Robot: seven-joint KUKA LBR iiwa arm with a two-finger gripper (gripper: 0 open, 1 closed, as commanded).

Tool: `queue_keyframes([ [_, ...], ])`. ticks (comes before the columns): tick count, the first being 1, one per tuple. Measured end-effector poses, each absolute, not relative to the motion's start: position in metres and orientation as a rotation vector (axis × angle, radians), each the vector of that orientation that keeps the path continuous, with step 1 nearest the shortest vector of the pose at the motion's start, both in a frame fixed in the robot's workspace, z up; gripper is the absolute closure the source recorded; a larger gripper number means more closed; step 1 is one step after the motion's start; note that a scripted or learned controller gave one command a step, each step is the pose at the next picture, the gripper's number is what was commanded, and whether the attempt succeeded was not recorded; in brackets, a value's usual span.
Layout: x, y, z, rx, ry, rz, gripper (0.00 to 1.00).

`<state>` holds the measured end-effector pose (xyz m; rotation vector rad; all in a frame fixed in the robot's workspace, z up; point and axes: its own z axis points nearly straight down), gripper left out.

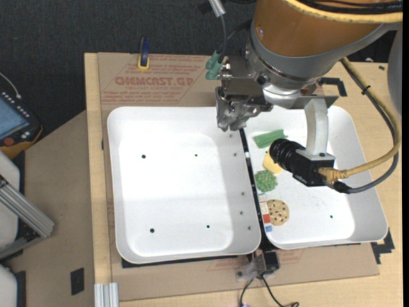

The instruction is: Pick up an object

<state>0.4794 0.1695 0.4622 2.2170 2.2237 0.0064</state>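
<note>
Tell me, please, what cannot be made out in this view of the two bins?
- Right bin: its far rim, hidden behind the arm in the camera view.
- Yellow object: mostly covered by the arm, shape unclear.
- Small red-and-blue item by the divider: too small to identify.
- Whatever lies under the hand: hidden.

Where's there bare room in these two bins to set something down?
The left bin is bare wall to wall. In the right bin, free floor runs along its right wall. Crowded beside the divider: green strip, yellow piece, green ball and cookie in a row, the gripper at its far end.
</note>
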Motion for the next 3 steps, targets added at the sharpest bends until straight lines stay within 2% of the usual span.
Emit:
queue_keyframes([
  [1,0.553,0.227,0.539,2.212,2.223,0.02,1.0],
  [2,0.545,0.224,0.377,2.228,2.226,-0.028,1.0],
  [3,0.493,0.214,0.332,2.226,2.224,-0.015,1.0],
])
